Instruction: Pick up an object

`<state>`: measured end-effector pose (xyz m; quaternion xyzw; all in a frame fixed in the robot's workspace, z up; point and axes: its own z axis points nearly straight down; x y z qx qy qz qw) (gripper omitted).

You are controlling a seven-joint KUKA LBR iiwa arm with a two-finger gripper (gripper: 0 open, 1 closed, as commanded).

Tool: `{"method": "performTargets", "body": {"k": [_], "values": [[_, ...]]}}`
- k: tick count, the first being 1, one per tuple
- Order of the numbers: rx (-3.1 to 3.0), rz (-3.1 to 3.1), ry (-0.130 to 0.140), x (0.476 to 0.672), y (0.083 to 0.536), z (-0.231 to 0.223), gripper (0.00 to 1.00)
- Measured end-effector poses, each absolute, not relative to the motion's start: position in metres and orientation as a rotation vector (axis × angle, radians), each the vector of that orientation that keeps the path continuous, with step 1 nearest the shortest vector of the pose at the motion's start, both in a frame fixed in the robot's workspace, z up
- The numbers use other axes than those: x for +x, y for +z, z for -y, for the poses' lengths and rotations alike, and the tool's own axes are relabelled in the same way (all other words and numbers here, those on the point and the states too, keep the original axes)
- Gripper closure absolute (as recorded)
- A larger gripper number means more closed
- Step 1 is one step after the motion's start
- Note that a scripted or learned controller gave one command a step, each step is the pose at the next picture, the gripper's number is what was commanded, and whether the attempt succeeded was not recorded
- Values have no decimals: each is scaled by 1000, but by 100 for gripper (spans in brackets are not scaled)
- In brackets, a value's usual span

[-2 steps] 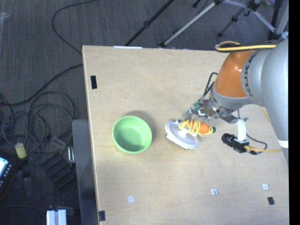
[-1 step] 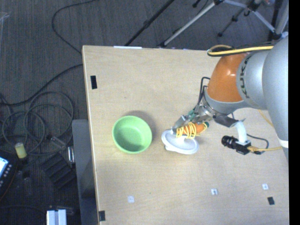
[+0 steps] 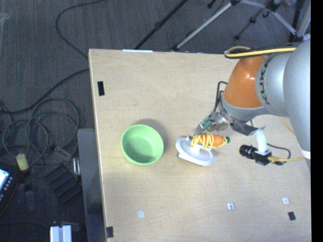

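An orange carrot-like object (image 3: 211, 140) wrapped in yellow strands lies on the pale wooden bench top, partly resting on a white flat dish-like piece (image 3: 193, 153). My gripper (image 3: 208, 124) hangs right above the orange object's upper edge, reaching in from the right under the orange-banded wrist (image 3: 245, 87). Whether it touches the object cannot be made out. A green bowl (image 3: 143, 144) stands upright to the left of the white piece, apart from it.
The bench top (image 3: 151, 84) stretches bare to the back and left of the bowl, with small black markers near its edges. Its left edge drops to a dark floor with cables. Tripod legs stand beyond the far edge.
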<state>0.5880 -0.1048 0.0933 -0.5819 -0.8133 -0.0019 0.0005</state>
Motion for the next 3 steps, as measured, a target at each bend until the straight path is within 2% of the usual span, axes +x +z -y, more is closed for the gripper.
{"method": "performTargets", "body": {"k": [1,2,3], "values": [[-1569,2720,0,607,183,42,100],[-1935,2470,2,526,184,66,100],[-1935,2471,1,526,184,66,0]]}}
